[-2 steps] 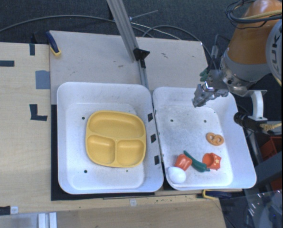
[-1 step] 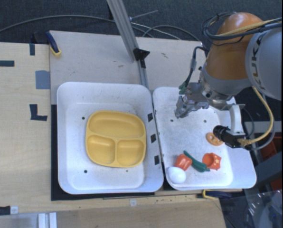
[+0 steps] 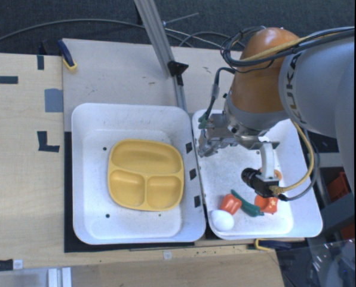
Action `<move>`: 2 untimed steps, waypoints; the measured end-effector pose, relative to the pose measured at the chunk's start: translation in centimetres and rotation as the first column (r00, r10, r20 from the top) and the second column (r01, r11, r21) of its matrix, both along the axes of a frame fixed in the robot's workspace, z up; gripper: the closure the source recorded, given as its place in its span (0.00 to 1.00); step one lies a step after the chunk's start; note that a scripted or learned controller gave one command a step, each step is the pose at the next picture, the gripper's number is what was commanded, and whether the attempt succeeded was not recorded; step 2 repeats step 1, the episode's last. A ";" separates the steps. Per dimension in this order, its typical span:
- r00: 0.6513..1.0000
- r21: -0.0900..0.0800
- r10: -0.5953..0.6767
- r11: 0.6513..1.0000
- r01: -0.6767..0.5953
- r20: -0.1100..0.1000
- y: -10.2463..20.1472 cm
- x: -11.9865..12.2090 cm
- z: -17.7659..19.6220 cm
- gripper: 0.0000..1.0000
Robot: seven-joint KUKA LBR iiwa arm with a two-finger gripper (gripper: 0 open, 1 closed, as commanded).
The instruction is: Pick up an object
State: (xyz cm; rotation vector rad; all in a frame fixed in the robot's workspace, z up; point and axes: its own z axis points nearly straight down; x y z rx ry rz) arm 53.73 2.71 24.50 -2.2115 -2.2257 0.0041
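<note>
Overhead slant view of the bench (image 3: pixel 124 82), with my arm (image 3: pixel 321 82) entering from the right and bending over the right bin (image 3: pixel 303 220). All positions below are given relative to that right bin.

My pincer (image 3: pixel 209 141) hangs low over the bin's upper left part, close to its left wall. Its fingers are dark and crowded against the wrist hardware, so I cannot tell how far apart they stand, nor whether anything sits between them.

The objects available for picking lie along the bin's lower edge. A white egg-shaped ball (image 3: pixel 223 220) rests in the lower left corner. Just beside it, toward the bin's middle, sits a small orange piece (image 3: pixel 230 204). A thin dark green piece (image 3: pixel 245 202) lies aslant next to that, and a second orange-red piece (image 3: pixel 266 204) lies further toward the bin's right side. All of these are well apart from my pincer.

To the left of the right bin, touching it wall to wall, stands the left bin (image 3: pixel 85 160), which holds a yellow three-compartment plate (image 3: pixel 146 174).
</note>
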 end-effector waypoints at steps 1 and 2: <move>1.000 0.000 -0.001 1.000 0.001 -0.001 4.7 -2.4 -1.8 1.00; 1.000 0.000 -0.001 1.000 0.001 -0.001 4.7 -2.4 -1.8 1.00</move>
